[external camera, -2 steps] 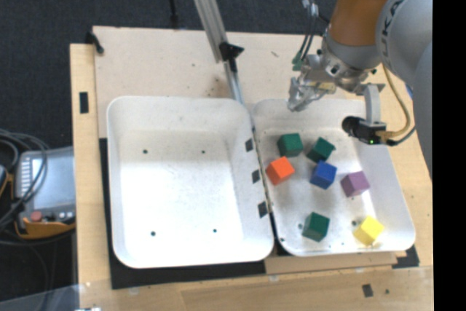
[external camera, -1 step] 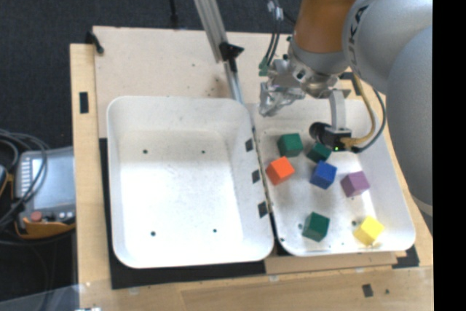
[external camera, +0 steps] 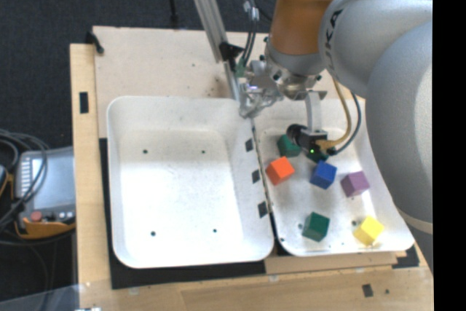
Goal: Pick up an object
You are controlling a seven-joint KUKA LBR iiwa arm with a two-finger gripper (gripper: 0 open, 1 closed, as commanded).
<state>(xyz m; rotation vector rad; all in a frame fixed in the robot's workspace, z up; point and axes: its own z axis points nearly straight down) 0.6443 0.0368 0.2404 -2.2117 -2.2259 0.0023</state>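
Note:
The right bin [external camera: 336,249] holds several small blocks: an orange cube [external camera: 279,170], a blue cube [external camera: 323,175], a purple cube [external camera: 354,183], a green cube [external camera: 315,226] and a yellow cube [external camera: 368,230]. A dark green block [external camera: 287,147] lies at the back, partly hidden by the robot's own parts. My gripper [external camera: 251,103] hangs over the back end of the divider between the two bins, behind and to the left of the orange cube. It is apart from all the blocks, and I see nothing between its fingers.
The left bin [external camera: 116,116] sits beside the right one, sharing a raised middle rim [external camera: 258,178]. A slanted aluminium post [external camera: 202,0] rises just behind the gripper. The big grey arm [external camera: 393,84] covers the right bin's far right side.

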